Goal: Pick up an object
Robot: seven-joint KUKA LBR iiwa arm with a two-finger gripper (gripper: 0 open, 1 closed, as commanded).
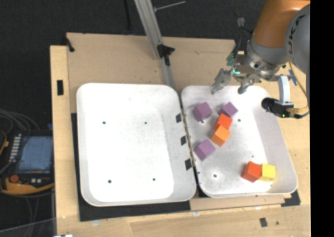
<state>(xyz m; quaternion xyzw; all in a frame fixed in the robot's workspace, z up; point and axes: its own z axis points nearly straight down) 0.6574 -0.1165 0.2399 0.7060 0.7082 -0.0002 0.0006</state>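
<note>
Seven small blocks are seen in the right-hand bin, and nothing is held yet. The gripper is poised over that bin's far rim, its two fingers spread apart with only air between them.

All places below are given from the gripper. Nearest, just toward the camera, a purple cube is found; a second purple cube lies toward the camera and to the left. Past the first purple cube, a red-orange block and an orange block are set touching each other, and a third purple cube lies further on, close to the seam with the left bin. Well away, at the near right corner of the right-hand bin, a red block and a yellow block are pressed together.

The step in hand is judged to be the approach: a target is being lined up, not grasped. For the next move, a descent with the fingers kept apart is called for (the nearest purple cube looks the simplest choice, since it stands almost free of the red-orange block), and the fingers must be brought down on opposite faces before being closed. The touching pairs are likely to be harder, one block being apt to be nudged by a finger.
</note>
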